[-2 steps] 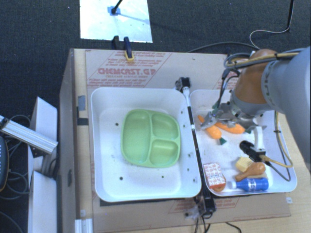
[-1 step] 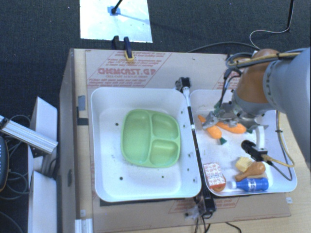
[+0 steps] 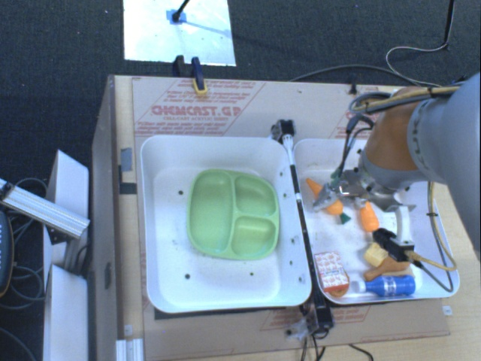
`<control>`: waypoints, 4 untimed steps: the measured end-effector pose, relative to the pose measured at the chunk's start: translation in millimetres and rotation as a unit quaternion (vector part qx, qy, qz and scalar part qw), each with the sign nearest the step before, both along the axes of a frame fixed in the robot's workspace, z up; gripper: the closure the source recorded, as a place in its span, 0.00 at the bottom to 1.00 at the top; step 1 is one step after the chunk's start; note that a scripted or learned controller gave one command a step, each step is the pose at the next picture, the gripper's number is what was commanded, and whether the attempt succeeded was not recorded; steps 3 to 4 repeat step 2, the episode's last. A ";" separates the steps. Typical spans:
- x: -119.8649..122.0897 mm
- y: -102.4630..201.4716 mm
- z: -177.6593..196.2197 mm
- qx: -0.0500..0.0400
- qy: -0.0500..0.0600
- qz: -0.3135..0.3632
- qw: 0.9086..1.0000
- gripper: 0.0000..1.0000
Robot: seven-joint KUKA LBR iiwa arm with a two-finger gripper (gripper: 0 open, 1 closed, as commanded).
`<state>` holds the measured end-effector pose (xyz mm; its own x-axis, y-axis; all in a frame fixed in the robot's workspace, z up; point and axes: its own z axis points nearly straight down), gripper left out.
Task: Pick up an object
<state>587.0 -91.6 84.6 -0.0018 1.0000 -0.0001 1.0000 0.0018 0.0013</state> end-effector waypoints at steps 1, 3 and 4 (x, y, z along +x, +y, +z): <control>0.8 0.0 10.6 0.000 -0.001 0.001 1.000 1.00; 8.5 64.1 100.7 0.001 -0.001 0.002 1.000 1.00; 8.5 64.1 100.7 0.001 -0.001 0.002 1.000 1.00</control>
